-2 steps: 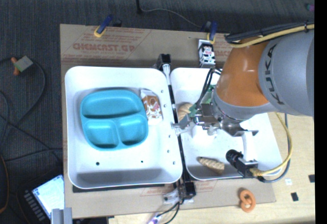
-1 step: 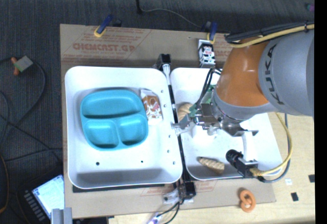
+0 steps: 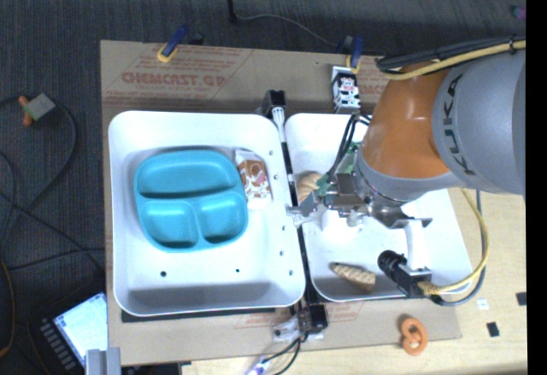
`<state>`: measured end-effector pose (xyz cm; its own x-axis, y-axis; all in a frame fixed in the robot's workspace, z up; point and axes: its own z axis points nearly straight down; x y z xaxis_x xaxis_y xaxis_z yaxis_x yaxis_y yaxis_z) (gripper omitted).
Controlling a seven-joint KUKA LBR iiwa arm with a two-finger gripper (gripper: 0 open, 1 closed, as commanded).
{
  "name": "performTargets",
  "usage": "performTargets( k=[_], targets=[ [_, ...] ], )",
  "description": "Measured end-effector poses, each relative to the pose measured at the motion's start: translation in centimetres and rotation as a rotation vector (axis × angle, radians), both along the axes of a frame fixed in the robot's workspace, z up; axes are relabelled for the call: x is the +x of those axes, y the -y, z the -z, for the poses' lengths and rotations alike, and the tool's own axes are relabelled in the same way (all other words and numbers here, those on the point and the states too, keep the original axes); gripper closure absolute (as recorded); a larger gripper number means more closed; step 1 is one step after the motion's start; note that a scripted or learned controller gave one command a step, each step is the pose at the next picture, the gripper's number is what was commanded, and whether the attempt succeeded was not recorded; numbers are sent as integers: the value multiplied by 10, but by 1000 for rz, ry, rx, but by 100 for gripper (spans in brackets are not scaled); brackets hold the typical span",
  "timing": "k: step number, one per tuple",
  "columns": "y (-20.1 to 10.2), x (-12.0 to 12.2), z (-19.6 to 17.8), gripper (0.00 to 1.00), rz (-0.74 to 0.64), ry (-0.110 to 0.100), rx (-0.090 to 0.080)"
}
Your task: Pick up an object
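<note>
My gripper (image 3: 329, 201) hangs low over the left part of the right bin (image 3: 444, 266), under the grey and orange arm. A tan, rounded object (image 3: 308, 186) lies just left of it, against the bin's left wall. A brown, cone-shaped object (image 3: 354, 275) lies near the right bin's front edge. In the left bin (image 3: 128, 271) sits a blue divided tray (image 3: 190, 196), with a small brown and white packet (image 3: 253, 178) at its right side.
A black divider bar (image 3: 286, 168) runs between the two bins. An orange ring (image 3: 414, 334) lies on the bench in front of the right bin. A black cable fitting (image 3: 395, 266) with a yellow cable sits over the right bin's front right part.
</note>
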<state>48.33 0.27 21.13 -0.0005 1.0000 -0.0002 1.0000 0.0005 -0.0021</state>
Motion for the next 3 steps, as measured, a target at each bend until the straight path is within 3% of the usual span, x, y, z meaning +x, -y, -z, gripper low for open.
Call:
performTargets(
  k=[1,2,3],
  targets=[
    [0,0,0,0,0,0,0],
    [98,-1,99,0,4,-3,-1],
    [100,53,122,0,-1,9,1]
  ],
)
